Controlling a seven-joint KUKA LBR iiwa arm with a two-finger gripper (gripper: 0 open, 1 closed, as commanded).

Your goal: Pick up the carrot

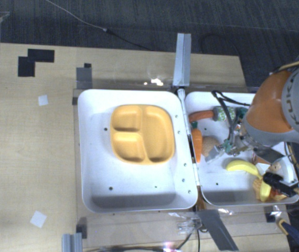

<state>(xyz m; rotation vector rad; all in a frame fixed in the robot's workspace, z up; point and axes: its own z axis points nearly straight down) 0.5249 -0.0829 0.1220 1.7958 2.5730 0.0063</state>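
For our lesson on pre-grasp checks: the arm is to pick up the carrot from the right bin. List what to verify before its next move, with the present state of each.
1. Carrot in sight: ok, it lies along the left wall of the right bin.
2. Gripper over the carrot: not ok, it sits to the carrot's right, mid-bin.
3. Carrot held: not ok, it lies apart from the gripper.
4. Finger state: cannot tell.
5. Crowding: not ok, a beige item touches the carrot; a second orange item lies near.
6. Banana out of the way: ok.
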